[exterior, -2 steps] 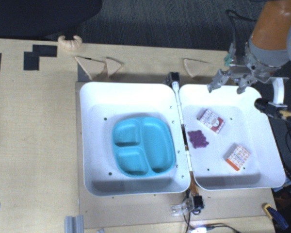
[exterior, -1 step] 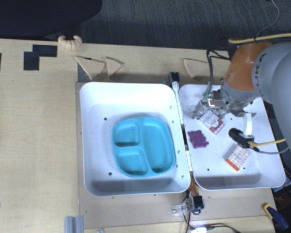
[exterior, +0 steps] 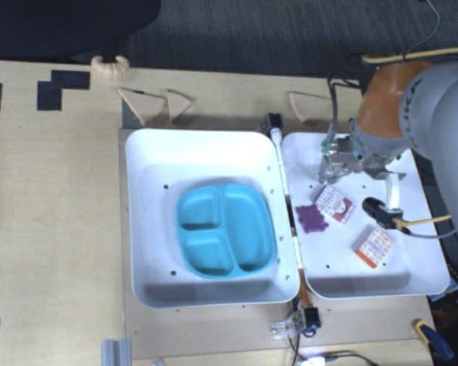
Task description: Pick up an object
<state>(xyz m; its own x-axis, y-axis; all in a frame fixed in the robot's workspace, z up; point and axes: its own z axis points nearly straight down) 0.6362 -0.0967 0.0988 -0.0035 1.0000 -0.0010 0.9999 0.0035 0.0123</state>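
Red-and-white packet (exterior: pixel 334 204) is taken as the likeliest target. It is seen in the right bin (exterior: pixel 412 280), upper-middle of the floor, lying flat & turned at a slant. A purple lump (exterior: pixel 311 218) is touching or just beside its lower-left corner; which of the two can't be told.

Gripper (exterior: pixel 330 166) is seen just beyond the packet, toward the bin's far wall & apart from it. Nothing is seen held. Whether the claw is apart or together can't be told from this angle.

Step in hand is judged to be the approach, i.e. grasp not yet made. Next move, as judged: claw to be brought over the packet's middle, lined up across its short side, lowered to the floor & closed. Care is called for so the purple lump isn't caught too.

Packet looks small, thin, roughly rectangular, white w/ red print. It is prob. light & flat, so a low pinch is likely needed. A second packet (exterior: pixel 374 246) of similar look is seen nearer the front right, well apart. Left bin (exterior: pixel 137 204) is occupied by a blue tray (exterior: pixel 225 227) w/ three compartments.
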